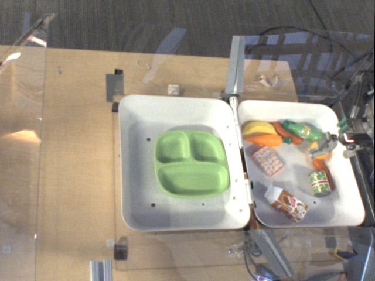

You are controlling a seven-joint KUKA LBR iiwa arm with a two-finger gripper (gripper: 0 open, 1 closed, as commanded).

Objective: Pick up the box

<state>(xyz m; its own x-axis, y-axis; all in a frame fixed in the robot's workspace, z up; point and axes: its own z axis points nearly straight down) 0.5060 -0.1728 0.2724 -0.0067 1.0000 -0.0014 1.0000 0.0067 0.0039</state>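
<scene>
A small red-and-white patterned box (268, 160) lies flat in the right bin (351, 215), left of its middle. A brown-and-white carton (287, 204) lies tilted near that bin's front. My gripper (350, 137) shows at the right bin's far right rim, partly cut off by the view's edge. It is well to the right of the box and apart from it, with nothing visibly held.
Around the box lie a banana (258, 127), an orange carrot (263, 139), a green bottle (302, 130), a red-and-green can (320, 182) and a small grey-and-orange item (321, 147). The left bin (135, 157) holds a green divided plate (191, 162). Cables hang at the back right.
</scene>
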